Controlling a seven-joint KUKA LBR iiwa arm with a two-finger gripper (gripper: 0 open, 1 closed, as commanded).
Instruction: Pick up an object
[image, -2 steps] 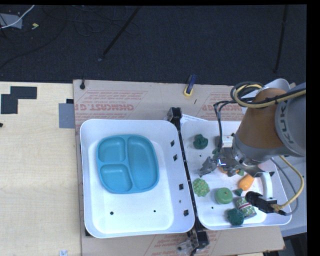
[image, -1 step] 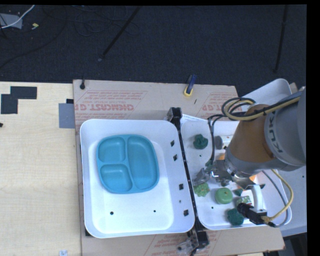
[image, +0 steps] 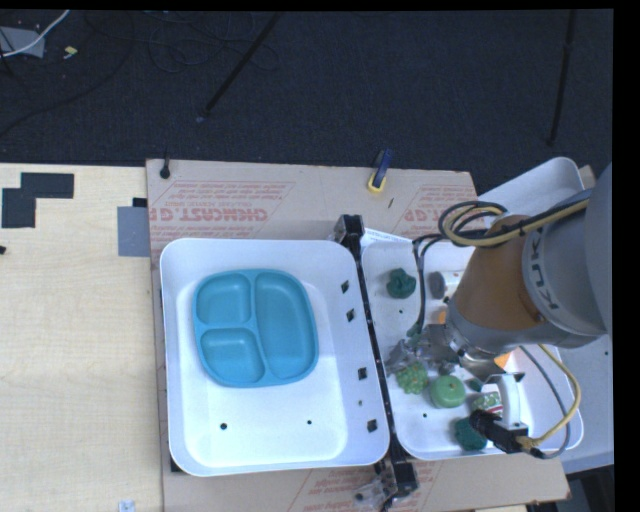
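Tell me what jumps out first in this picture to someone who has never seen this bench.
The blue divided plate in the left bin stands out first, bright against the white. Next comes the grey arm with its orange band, reaching in from the right over the right bin. Below it lies a cluster of small green things, among them a round green piece and a dark green lump farther back.

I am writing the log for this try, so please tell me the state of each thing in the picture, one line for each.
blue divided plate: flat in the left bin, nothing in its compartments.
dark green object: loose near the right bin's far side.
light green round object: loose in the right bin.
bumpy green object: loose, beside the gripper.
gripper: low in the right bin.
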